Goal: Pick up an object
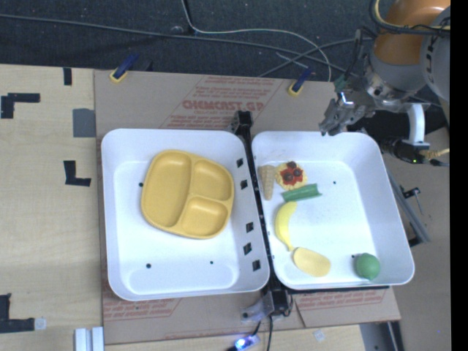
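1. We count 1 grey arm with an orange band (409, 20), 1 dark two-finger pincer (335, 121), 2 shallow white bins, 1 yellow plate and 6 small food items.
2. The pincer hangs over the far rim of the right bin, near its back corner. It is too small and dark for us to tell whether its fingers are apart or together, and we see nothing between them.
3. The right white bin (365, 196) holds all 6 food items, well apart from the pincer.
4. Nearest the pincer lies 1 small flat pastry with red berries (292, 173), with 1 pale tan cone (268, 181) just beside it on the side of the divider.
5. Below the pastry we see 1 short green stick-shaped piece (300, 192), and below that 1 curved yellow banana (284, 224).
6. Near the front wall lie 1 pale yellow oval piece (312, 262) and 1 round green fruit (367, 266) in the front corner.
7. The left white bin (124, 218) holds 1 yellow plastic plate with 3 compartments (187, 194).
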